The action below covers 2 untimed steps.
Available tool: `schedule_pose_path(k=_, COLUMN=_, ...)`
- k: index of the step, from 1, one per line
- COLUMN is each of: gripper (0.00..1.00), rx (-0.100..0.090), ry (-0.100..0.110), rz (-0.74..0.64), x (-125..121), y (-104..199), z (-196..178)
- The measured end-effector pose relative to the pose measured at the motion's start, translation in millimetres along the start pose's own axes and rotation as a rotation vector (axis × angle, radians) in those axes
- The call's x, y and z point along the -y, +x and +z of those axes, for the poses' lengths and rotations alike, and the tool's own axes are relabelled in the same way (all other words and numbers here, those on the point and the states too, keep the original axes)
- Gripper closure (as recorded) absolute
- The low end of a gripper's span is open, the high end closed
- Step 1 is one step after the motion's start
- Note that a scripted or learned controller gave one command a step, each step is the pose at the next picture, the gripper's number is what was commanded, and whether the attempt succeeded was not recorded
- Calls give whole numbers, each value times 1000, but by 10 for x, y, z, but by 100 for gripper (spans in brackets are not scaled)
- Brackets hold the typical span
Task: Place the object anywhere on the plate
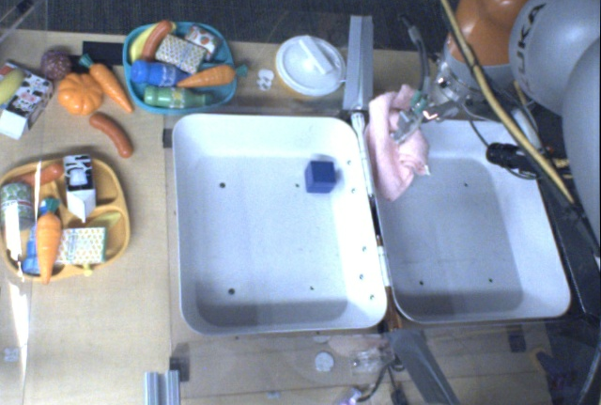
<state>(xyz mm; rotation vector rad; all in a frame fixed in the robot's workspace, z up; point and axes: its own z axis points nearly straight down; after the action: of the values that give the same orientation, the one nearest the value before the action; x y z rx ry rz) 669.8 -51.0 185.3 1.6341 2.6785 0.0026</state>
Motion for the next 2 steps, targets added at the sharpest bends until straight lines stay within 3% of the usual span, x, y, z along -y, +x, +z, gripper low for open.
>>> schedule_pose_path(k=1, gripper=100, rx=0, ry=-1, rz=-8, x=-24, y=9, z=-404)
schedule_pose_path(k=2, gripper=100, rx=-2, ry=-1, rz=-413, x=69, y=454, z=-458)
